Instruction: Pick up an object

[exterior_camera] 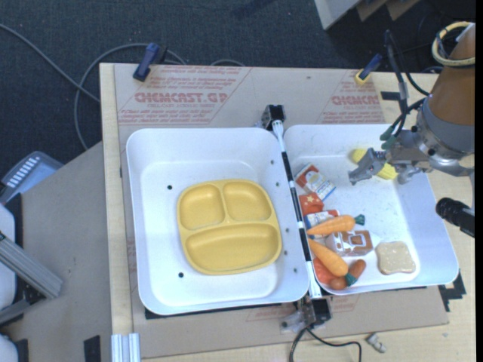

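My gripper (386,171) hangs over the back of the right bin (430,202), and its two dark fingers (363,170) stand spread apart, so it is open. A small yellow object (360,157) lies beneath and between them, partly hidden by the gripper body; no grasp on it shows. Nearer the front of the bin lie a red and white packet (314,182), an orange carrot (333,225), a second carrot (328,256), a brown and white carton (353,241), a slice of bread (395,257) and a small red piece (355,268).
The left bin (151,202) holds a yellow three-compartment plate (227,225). A black divider rail (290,194) runs between the bins. Blue (147,60) and yellow (367,69) clamps sit at the board's back edge. The arm (453,104) rises at the right.
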Motion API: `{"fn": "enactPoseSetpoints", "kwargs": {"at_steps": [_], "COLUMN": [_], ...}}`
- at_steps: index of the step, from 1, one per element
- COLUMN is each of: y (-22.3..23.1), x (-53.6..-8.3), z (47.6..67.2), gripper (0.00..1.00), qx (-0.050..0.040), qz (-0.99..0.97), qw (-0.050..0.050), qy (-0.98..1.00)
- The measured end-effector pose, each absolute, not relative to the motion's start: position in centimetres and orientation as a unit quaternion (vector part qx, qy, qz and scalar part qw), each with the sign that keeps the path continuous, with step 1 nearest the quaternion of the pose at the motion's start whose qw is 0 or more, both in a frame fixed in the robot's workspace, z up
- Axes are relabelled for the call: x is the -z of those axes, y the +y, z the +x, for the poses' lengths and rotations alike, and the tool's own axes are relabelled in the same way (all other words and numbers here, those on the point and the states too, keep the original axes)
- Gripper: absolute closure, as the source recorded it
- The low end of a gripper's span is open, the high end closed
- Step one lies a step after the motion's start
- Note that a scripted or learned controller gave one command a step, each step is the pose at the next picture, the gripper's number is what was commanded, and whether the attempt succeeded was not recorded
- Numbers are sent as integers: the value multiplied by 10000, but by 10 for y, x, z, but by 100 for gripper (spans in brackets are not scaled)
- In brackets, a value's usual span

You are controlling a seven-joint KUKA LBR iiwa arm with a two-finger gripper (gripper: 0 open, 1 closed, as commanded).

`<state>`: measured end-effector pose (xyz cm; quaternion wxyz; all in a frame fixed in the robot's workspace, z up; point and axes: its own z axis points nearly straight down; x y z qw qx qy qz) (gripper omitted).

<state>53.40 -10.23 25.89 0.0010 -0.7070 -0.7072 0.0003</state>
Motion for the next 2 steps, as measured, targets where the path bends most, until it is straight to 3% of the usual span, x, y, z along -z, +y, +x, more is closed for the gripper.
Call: {"fn": "enactPoseSetpoints", "kwargs": {"at_steps": [1,2], "y": [-157,-177], "x": [-157,-105], "z": [561,666], "gripper": [0,0], "qx": [-6,0], "qz": [-7074,-7068], "qw": [10,-1], "qy": [-7068,-7074]}}
